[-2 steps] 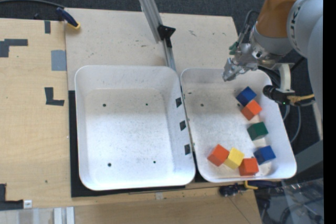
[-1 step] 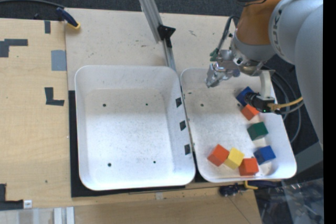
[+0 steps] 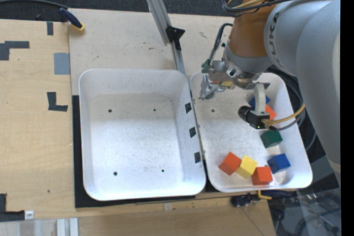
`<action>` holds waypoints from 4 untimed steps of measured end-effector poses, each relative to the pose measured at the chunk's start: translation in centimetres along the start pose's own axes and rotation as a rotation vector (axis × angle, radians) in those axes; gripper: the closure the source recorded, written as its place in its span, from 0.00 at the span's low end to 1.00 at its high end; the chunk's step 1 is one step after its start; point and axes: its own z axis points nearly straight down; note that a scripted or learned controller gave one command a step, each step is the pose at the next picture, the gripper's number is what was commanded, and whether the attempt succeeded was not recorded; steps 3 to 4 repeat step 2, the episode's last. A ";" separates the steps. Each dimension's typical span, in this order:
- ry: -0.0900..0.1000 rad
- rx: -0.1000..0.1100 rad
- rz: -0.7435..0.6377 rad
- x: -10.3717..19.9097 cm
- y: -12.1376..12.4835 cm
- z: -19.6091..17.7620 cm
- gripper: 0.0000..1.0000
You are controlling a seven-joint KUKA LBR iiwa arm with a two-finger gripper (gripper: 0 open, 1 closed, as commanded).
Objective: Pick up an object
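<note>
My gripper (image 3: pixel 208 90) hangs over the far left corner of the right bin (image 3: pixel 298 177), close to the wall shared with the left bin. No object shows at its tip. Near the front of the right bin lie an orange cube (image 3: pixel 230 163), a yellow cube (image 3: pixel 247 166) and a red-orange cube (image 3: pixel 262 174), bunched together. A blue cube (image 3: pixel 279 162) and a green block (image 3: pixel 271 138) sit toward the bin's right side. Farther back, a blue piece (image 3: pixel 260 101) and an orange piece (image 3: pixel 269 112) are partly hidden by the arm.
The left bin (image 3: pixel 88 119) stands beside the right one, their rims touching. A slanted metal rail (image 3: pixel 157 5) runs from the top down to the bins' shared far corner. The big grey arm (image 3: pixel 310 52) overhangs the right bin's back right.
</note>
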 end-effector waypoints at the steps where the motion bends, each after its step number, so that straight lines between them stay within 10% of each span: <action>1: 0.000 -0.001 -0.001 4.9 -1.9 -1.8 1.00; 4: 0.000 -0.001 -0.001 9.4 -4.2 -3.2 1.00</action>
